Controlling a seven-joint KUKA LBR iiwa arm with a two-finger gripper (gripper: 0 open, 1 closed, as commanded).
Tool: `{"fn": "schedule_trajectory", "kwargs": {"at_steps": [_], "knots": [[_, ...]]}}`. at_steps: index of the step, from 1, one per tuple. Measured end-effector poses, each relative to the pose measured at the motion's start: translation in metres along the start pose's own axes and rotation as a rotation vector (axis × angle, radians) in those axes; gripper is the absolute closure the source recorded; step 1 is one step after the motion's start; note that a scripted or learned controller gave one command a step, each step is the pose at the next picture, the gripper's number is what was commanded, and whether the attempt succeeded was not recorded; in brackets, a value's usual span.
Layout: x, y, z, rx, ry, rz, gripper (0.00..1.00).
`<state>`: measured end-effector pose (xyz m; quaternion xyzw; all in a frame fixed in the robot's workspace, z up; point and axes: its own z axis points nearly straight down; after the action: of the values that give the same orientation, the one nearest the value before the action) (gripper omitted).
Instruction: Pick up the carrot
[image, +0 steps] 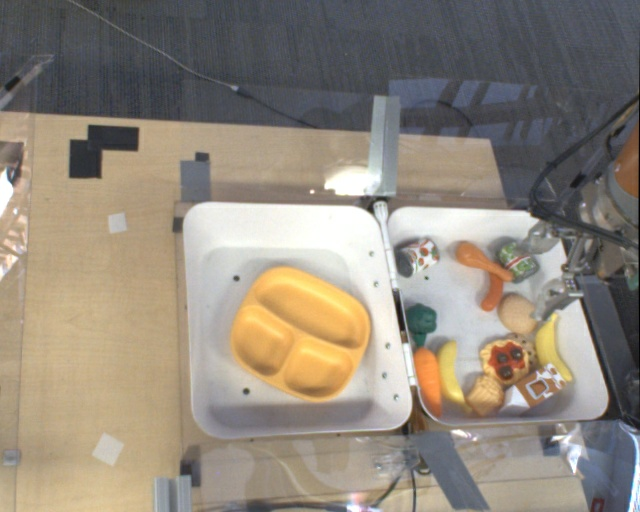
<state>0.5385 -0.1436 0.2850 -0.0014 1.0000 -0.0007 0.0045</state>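
The carrot was orange. The plate was yellow-orange, lying in a white bin. The other bin was white too. Both bananas were yellow. The broccoli was dark green. The egg was beige. The can was grey with red and white. The desk was pale wood with black squares. The arm showed orange.
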Motion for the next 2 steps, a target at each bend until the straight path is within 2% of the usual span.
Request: {"fn": "schedule_trajectory", "kwargs": {"at_steps": [1, 2], "knots": [[0.026, 0.02, 0.156, -0.004, 0.011, -0.047, 0.0], [-0.024, -0.041, 0.115, 0.001, -0.003, 0.173, 0.0]]}}
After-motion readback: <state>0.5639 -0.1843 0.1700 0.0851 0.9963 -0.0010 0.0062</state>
